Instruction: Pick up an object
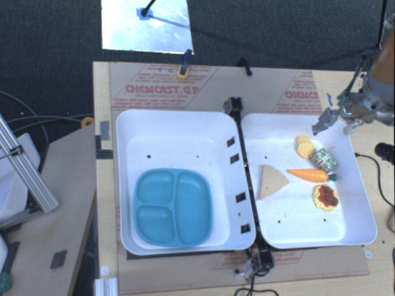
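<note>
The table carries two white bins side by side. The left bin (179,128) has a blue tray (173,206) lying flat in it, its compartments facing up. The right bin (290,227) holds the toy food, bunched toward its far right side where the arm can get at it: a corn piece (303,145), a small can (323,160) just beside it, a carrot (308,175), a pale wedge (271,181) and a little pizza (325,197).

The claw (338,119) hangs over the upper right rim of that bin, above and to the right of the corn. Its two fingers look spread, with nothing between them. I'd guess it is parked there because the pile sits just below it.

The carrot seems the easiest pick. It lies flat, its long axis running nearly left to right across the bin, orange tip pointing left toward the wedge and green end at the right, close under the can. A grip across its narrow width would suit it.
</note>
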You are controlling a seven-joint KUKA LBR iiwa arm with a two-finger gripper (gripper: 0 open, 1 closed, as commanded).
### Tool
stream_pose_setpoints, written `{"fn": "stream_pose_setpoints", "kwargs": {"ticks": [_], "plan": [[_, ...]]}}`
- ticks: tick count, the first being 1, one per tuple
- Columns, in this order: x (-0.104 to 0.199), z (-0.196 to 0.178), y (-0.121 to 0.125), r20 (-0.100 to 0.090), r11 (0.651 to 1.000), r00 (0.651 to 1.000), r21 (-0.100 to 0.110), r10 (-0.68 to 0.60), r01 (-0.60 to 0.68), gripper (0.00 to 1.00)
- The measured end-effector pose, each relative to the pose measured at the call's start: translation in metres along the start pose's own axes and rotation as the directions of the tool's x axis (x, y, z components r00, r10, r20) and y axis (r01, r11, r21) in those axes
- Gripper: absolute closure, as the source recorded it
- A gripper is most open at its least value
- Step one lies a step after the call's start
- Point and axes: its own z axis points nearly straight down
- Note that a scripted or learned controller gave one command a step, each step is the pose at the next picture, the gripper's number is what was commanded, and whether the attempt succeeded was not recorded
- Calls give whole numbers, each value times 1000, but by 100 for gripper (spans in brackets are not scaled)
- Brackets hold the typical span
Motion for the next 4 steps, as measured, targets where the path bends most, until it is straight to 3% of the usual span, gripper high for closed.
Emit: {"fn": "stream_pose_setpoints", "kwargs": {"ticks": [1,2,3,4], "plan": [[-12,145,24,-1,1000,1000,4,-2,2,0],[-13,137,45,0,1000,1000,-1,-2,2,0],[-12,138,36,0,1000,1000,0,1,-1,0],[-12,137,45,0,1000,1000,-1,-3,3,0]]}}
